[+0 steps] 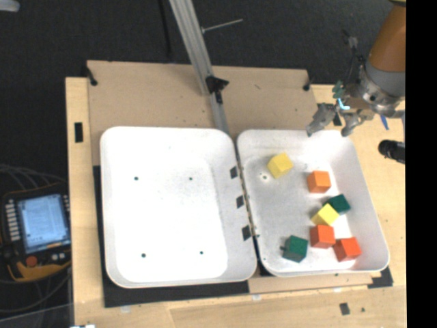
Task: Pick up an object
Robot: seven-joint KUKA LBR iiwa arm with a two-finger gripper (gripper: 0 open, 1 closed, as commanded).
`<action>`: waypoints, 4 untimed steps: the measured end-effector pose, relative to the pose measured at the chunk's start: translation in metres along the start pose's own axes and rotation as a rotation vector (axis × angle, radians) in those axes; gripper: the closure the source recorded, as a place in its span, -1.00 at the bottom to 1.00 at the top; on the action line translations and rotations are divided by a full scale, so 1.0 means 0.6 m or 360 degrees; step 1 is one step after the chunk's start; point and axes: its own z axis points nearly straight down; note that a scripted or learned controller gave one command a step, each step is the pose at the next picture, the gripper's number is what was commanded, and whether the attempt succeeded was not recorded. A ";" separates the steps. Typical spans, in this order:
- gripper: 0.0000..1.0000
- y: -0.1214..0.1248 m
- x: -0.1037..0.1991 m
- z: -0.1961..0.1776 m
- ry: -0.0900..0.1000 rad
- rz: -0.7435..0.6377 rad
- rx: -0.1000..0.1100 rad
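The right bin (pixel 362 173) holds several small blocks: a yellow one (pixel 280 165) near its far left, an orange one (pixel 319 181) beside it, a dark green one (pixel 339 203), a second yellow one (pixel 327 214), two more orange ones (pixel 322 236) (pixel 347 248) and a green one (pixel 295 248) near the front. My gripper (pixel 331 123) hangs above the bin's far right corner, well apart from every block. Its two fingers are spread with nothing between them.
The left bin (pixel 116 203) lies beside the right one. A slanted metal pole (pixel 194 39) rises from between the bins at the back. A handheld control panel (pixel 37 227) sits off the bench at the left.
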 end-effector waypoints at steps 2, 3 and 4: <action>-1.00 0.001 -0.005 0.063 -0.0006 0.0001 -0.0003; -1.00 -0.013 -0.017 0.153 -0.0006 0.0004 0.0000; -1.00 -0.010 -0.018 0.213 -0.0007 0.0005 -0.0022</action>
